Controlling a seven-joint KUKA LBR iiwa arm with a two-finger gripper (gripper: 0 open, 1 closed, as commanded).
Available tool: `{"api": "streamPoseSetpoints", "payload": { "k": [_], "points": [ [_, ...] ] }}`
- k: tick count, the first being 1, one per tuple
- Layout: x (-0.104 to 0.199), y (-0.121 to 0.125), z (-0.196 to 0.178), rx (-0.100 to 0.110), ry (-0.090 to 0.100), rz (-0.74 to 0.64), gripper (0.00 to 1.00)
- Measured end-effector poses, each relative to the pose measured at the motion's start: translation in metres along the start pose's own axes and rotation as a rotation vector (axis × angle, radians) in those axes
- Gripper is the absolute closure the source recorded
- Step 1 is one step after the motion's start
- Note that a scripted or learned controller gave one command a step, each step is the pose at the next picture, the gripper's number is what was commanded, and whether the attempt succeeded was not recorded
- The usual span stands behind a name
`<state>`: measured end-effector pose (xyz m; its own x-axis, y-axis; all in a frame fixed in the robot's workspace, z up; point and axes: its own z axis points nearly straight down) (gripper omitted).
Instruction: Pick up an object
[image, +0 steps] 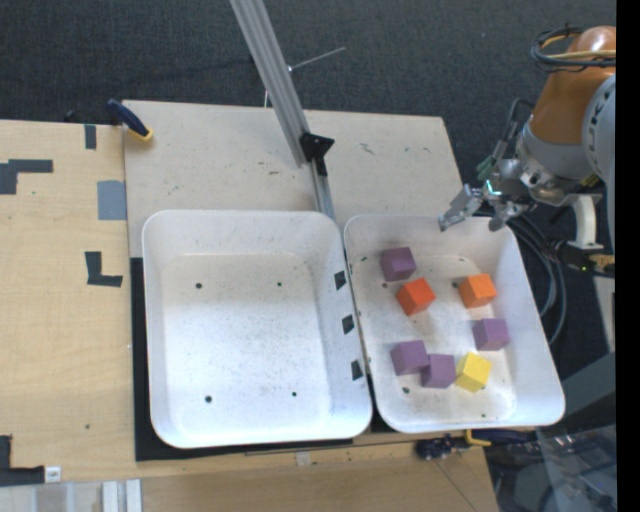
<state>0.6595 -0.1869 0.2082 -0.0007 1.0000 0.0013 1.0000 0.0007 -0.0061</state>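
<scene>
The right bin holds several small cubes. A purple cube lies nearest the far rim, with a red-orange cube and an orange cube just in front of it. Closer to the front lie three more purple cubes and a yellow cube. My gripper hangs over the far right corner of this bin, above and behind the orange cube. Its fingers stand open with nothing between them.
The left bin sits beside the right one, their rims touching. A slanted metal rail runs down to the bins' shared far edge. Black cables hang right of the right bin. A blue and yellow clamp lies at the far left.
</scene>
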Motion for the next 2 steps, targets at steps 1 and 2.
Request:
{"api": "streamPoseSetpoints", "payload": {
  "k": [1, 2],
  "points": [
    [0.000, 0.001, -0.004, -0.004, -0.003, -0.002, 0.00],
    [0.007, 0.009, 0.051, 0.000, -0.001, -0.002, 0.00]
  ]
}}
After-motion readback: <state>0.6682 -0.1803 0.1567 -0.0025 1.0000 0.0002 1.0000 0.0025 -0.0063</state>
